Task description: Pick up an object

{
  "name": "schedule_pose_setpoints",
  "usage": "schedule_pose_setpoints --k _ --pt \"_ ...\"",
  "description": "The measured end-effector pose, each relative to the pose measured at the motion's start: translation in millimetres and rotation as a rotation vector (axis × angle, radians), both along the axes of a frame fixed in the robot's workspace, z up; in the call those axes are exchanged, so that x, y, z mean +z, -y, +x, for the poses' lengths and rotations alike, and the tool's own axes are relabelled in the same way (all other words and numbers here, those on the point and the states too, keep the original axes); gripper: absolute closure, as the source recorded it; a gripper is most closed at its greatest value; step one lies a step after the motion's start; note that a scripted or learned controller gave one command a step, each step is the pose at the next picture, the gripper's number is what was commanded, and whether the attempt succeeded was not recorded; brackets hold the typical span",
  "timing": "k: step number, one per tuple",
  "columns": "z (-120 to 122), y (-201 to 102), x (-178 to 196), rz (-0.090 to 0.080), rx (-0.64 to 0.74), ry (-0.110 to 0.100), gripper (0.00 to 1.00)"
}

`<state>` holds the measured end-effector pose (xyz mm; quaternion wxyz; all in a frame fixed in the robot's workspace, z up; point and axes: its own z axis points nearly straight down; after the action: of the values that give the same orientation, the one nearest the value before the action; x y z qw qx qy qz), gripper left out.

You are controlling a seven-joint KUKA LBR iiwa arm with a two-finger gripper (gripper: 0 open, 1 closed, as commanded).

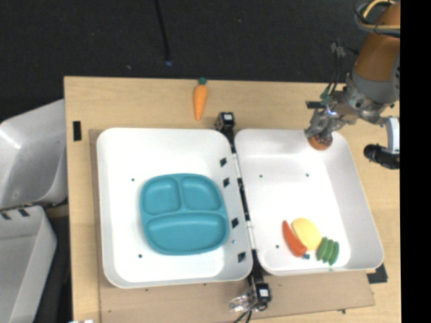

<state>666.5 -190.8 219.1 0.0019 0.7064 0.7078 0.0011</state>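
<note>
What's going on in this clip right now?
The arm's gripper sits over the far edge of the right bin, with a small brownish-orange thing right at its tip; whether it is gripped is unclear. Toy foods lie in that bin's near corner, a blue divided plate in the left bin, and a carrot on the bench.

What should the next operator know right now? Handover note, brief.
Gripper: at the far rim of the right white bin, over a small reddish-brown round object; a grasp can't be confirmed.
Things: red, yellow and green toy vegetables clustered in that bin's near corner; blue divided plastic plate in the left white bin; orange toy carrot on the wooden bench beyond the bins.
Done: nothing visibly lifted.
Left: secure and lift one object.
</note>
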Motion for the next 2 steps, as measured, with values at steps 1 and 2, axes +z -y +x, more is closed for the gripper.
schedule_pose_setpoints --k 1,2 --pt "-17.2 -48.2 14.1 0.002 0.003 -0.004 1.00" --pt "-48.2 -98.6 17.4 0.002 0.004 -0.004 1.00"
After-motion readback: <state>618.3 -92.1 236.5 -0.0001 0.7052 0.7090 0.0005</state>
